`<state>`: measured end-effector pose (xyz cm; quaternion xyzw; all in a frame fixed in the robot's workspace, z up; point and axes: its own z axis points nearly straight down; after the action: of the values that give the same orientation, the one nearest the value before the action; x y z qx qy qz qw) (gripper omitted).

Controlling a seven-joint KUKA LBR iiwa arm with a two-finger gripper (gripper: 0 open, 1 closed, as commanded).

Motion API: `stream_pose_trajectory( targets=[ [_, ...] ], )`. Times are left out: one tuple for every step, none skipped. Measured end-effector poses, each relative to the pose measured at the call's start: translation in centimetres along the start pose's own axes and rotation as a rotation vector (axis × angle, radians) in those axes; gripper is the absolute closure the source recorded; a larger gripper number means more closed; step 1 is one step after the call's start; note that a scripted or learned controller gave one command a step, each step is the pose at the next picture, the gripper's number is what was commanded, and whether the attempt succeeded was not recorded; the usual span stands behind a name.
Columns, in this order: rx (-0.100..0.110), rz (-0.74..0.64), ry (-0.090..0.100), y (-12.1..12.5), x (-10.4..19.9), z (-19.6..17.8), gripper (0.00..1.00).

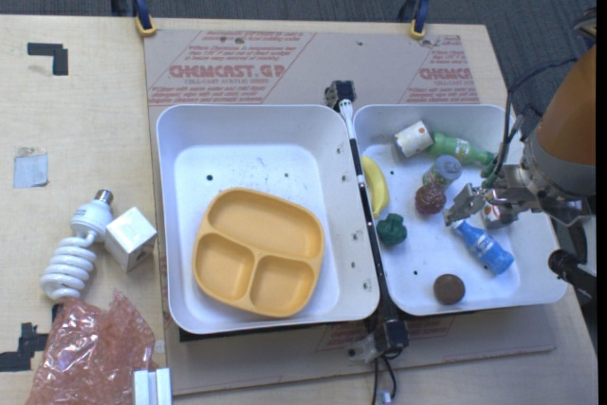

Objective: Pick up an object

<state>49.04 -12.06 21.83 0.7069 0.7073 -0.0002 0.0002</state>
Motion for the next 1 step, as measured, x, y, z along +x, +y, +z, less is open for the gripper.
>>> stream_pose_trajectory(
  targets=[
    [0.002,0.003,0.001,1.63,0.16,10.79,0.0]
  ],
)
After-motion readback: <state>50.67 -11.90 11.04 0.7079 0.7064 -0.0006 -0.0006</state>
